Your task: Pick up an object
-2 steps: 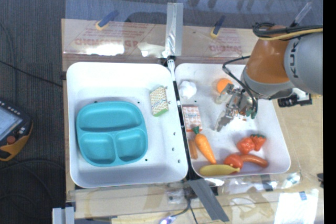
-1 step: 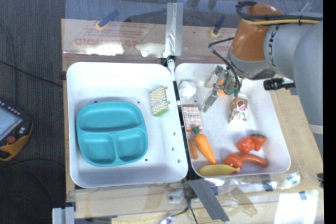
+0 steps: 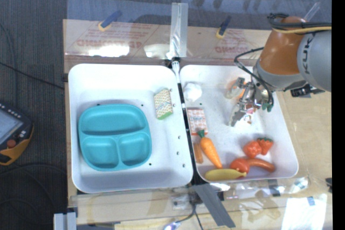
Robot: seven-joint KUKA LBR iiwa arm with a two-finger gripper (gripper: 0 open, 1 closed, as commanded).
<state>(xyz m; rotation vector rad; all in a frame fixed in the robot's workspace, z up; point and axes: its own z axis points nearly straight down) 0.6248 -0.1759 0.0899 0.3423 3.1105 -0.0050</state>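
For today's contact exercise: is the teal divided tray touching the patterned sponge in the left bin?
Apart. The camera view shows bare white bin floor between the teal tray and the sponge.

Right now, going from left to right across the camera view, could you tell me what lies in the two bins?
Teal divided plate → patterned sponge → white ball → carrot → gripper → strawberry.

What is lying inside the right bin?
The right bin holds a carrot, banana, tomato, white ball and packet. The pincer covers whatever lies under it.
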